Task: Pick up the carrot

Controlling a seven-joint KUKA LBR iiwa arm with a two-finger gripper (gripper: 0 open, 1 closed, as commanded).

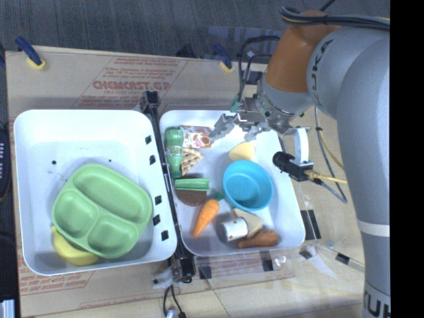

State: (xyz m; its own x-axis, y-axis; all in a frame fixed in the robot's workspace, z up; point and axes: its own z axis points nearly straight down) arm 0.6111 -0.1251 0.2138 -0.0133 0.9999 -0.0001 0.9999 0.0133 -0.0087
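Observation:
The orange carrot (205, 217) with a green top lies tilted in the right bin (288, 207), near its front, just left of the blue bowl (248, 185). My gripper (236, 127) hangs over the back of the same bin, well behind the carrot and apart from it. Its two fingers (222, 126) stand open with nothing between them.
The right bin also holds a green bottle (173, 148), a snack packet (196, 138), a waffle piece (191, 159), a brown-and-green sandwich (192, 189), a yellow lemon (242, 152), a white cup (233, 229) and a brown sausage (260, 239). A green divided plate (103, 209) fills the left bin.

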